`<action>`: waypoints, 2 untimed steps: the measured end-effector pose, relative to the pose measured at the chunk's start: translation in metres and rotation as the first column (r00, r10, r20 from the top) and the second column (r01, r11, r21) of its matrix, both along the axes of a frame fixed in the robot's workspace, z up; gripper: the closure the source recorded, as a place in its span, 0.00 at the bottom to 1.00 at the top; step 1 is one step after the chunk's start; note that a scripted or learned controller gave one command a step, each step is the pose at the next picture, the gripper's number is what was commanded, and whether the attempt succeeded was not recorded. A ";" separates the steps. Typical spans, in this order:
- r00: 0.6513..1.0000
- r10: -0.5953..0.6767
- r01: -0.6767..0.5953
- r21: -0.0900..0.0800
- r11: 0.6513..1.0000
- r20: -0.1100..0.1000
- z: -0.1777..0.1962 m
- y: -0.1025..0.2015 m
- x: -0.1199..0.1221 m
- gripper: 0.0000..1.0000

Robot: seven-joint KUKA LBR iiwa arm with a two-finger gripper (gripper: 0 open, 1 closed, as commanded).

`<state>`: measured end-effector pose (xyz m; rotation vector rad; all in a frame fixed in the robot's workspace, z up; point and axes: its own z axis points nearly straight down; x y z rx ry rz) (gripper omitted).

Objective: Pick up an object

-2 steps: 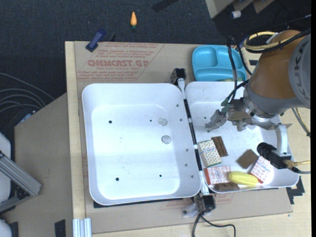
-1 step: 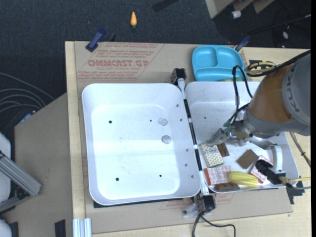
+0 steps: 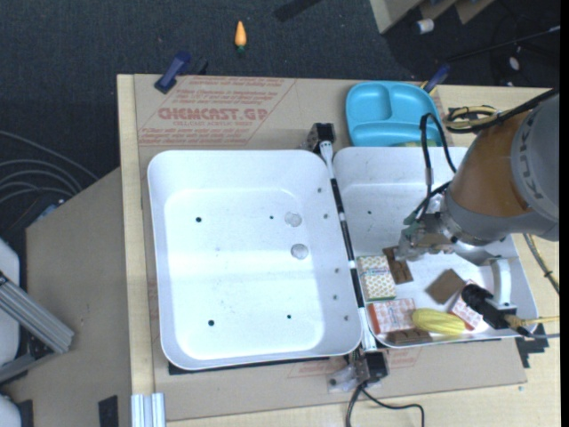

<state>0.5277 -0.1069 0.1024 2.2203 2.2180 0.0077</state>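
My gripper (image 3: pixel 412 245) hangs low over the middle of the right bin (image 3: pixel 378 189), with the grey and orange arm reaching in from the right. Just below its tip lies a small dark brown piece (image 3: pixel 399 269), touching or nearly touching it. Beside that piece sits a pale patterned packet (image 3: pixel 378 280). Further toward the front are a brown block (image 3: pixel 445 285), a yellow banana (image 3: pixel 441 323), a red and white packet (image 3: pixel 390 311) and a dark brown bar (image 3: pixel 405 336).
The left bin (image 3: pixel 240 265) stands beside the right one, parted by a black-edged rim. A light blue divided tray (image 3: pixel 391 112) rests on the bench behind the right bin. The things crowd the right bin's front corner.
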 end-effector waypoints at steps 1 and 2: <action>1.000 0.002 -0.002 0.000 1.000 -0.004 0.083 0.037 0.063 1.00; 1.000 0.002 -0.002 -0.001 1.000 -0.006 0.082 0.037 0.062 0.00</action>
